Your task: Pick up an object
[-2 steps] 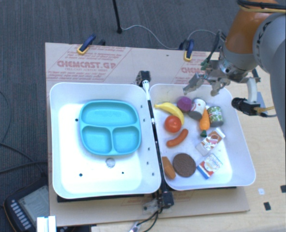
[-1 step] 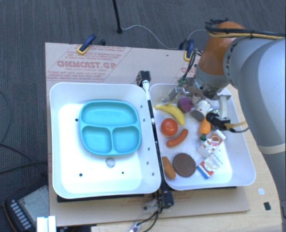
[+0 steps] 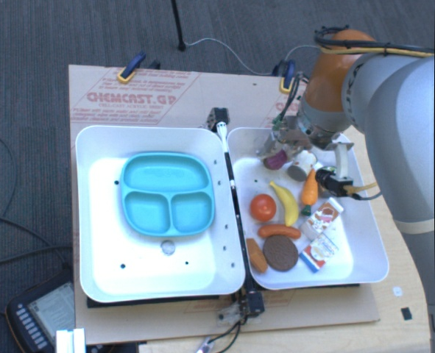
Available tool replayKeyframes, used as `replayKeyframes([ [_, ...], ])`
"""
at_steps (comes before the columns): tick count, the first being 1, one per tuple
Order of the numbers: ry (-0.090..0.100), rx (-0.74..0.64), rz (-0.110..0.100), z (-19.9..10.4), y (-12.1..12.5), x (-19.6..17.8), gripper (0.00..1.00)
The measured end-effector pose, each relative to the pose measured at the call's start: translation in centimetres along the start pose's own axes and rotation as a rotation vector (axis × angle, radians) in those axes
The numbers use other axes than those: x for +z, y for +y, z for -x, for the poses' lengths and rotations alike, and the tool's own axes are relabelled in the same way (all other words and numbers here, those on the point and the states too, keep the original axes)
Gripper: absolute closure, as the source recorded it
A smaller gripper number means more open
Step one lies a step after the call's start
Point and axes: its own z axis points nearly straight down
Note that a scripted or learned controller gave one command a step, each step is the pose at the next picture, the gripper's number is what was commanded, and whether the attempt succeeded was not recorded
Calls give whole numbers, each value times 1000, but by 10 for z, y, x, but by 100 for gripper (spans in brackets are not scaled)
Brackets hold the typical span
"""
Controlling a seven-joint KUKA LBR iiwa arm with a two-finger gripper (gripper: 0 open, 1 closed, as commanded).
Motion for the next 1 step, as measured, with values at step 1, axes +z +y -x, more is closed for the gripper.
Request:
replayKeyframes([
  [1, 3, 1, -16, -26, -81, -73, 100],
])
